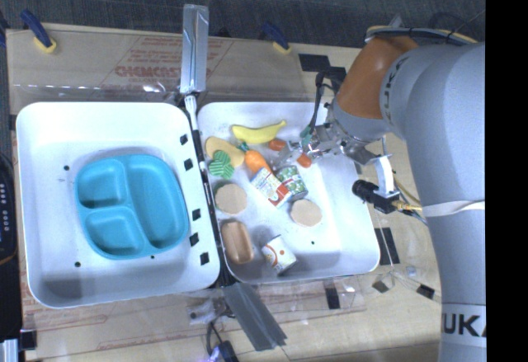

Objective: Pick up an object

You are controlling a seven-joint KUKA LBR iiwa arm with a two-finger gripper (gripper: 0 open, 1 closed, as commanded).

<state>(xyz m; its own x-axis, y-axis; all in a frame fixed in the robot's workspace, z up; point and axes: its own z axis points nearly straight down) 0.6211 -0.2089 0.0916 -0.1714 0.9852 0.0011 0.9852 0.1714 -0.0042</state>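
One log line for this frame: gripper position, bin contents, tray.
gripper: low over right white bin, by small orange-red piece | nearby: yellow banana, orange carrot | left white bin: blue divided tray

A blue divided tray [130, 205] lay in the left bin [33, 187] (two blue clamps [38, 30] gripped the cardboard backing).

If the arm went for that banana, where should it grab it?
Probably at the middle of the banana, coming straight down with the fingers across its narrow width. It lies flat and curved near the right bin's far wall, its upper side free.
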